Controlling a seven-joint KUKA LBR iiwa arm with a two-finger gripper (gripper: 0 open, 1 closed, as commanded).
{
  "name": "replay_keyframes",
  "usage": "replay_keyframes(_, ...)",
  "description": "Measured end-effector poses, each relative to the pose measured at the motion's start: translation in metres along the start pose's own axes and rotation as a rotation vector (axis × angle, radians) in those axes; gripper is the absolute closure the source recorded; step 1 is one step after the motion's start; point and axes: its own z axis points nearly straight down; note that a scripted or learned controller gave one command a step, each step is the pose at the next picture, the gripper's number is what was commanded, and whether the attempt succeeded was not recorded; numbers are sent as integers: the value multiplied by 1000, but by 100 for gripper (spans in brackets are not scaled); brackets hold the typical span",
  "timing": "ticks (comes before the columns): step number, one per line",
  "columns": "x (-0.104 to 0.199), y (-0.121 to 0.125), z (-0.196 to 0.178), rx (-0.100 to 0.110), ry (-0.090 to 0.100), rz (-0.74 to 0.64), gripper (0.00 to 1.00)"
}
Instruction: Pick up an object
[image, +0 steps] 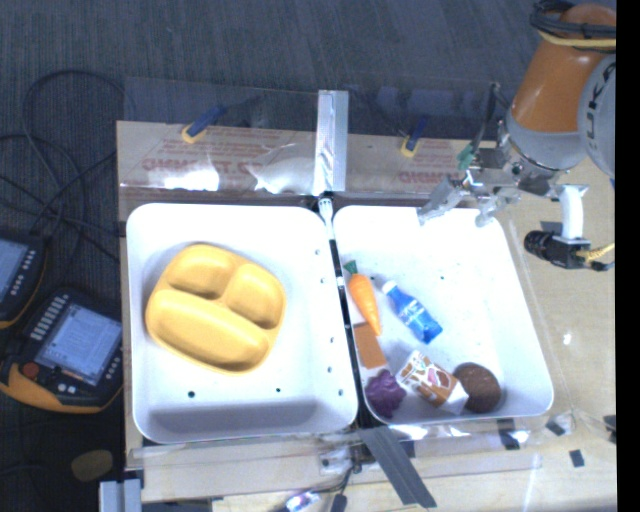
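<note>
Right bin (500, 300): an orange carrot (364, 301) lies by the left wall, long axis running near-to-far, green stem end pointing to the far rim; a blue bottle (412, 312) lies just beside it. The gripper (468, 200) hangs over the far rim, fingers spread, nothing between them.

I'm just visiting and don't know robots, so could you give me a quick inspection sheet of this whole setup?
Surface: bench bearing two white bins, left bin and right bin.
Job's things: carrot, blue bottle, purple piece, carton, brown ball, all in the right bin; yellow bread-like lump in the left bin.
Clutter: clamps on the back board.
Grippers: gripper above the right bin's far edge, holding nothing.
Cables: black cables at left.
Surroundings: handheld controller on the floor.
</note>
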Motion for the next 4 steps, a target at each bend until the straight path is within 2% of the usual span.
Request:
replay_keyframes(1, -66, 33, 82, 1, -4, -122, 0)
replay_keyframes(2, -16, -15, 151, 0, 0, -249, 0)
replay_keyframes(3, 13, -69, 171, -14, -7, -265, 0)
replay_keyframes(4, 17, -147, 171, -14, -6, -326, 0)
